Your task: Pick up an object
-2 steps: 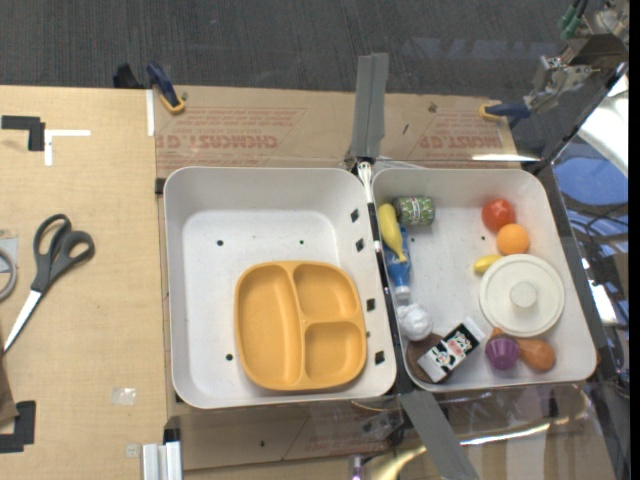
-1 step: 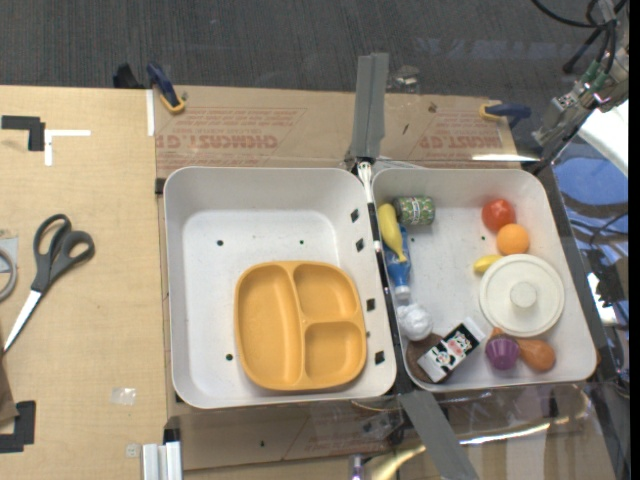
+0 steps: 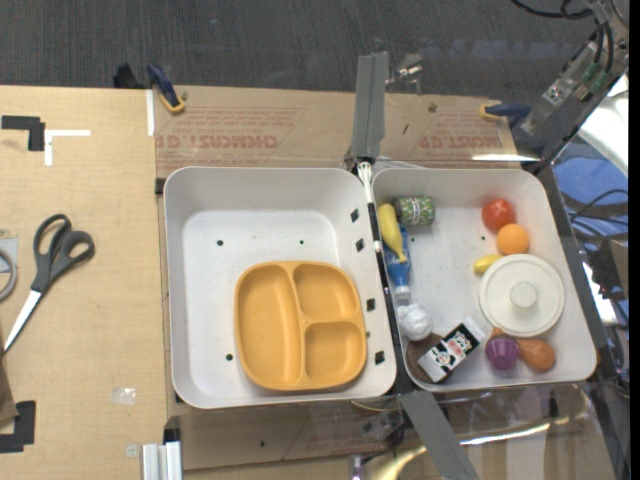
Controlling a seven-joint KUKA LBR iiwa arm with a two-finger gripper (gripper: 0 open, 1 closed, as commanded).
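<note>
The right bin [image 3: 455, 200] holds several small objects. A green can [image 3: 415, 210] lies near its back left, next to a yellow banana-shaped toy [image 3: 389, 227] and a blue-and-white bottle [image 3: 402, 288]. A red ball [image 3: 498, 213], an orange ball [image 3: 512, 239] and a small yellow piece [image 3: 485, 264] sit at the back right. A white round lid [image 3: 521, 295] rests on the right side. At the front are a black-and-white carton [image 3: 450, 352], a purple object [image 3: 502, 352] and an orange object [image 3: 537, 354]. Part of the arm [image 3: 580, 78] shows at the top right corner.
The left bin [image 3: 200, 228] holds a yellow divided plate [image 3: 300, 324]. Scissors [image 3: 45, 263] lie on the bench at the left. Cardboard lies behind the bins, with a blue clamp [image 3: 165, 88]. Cables hang at the right.
</note>
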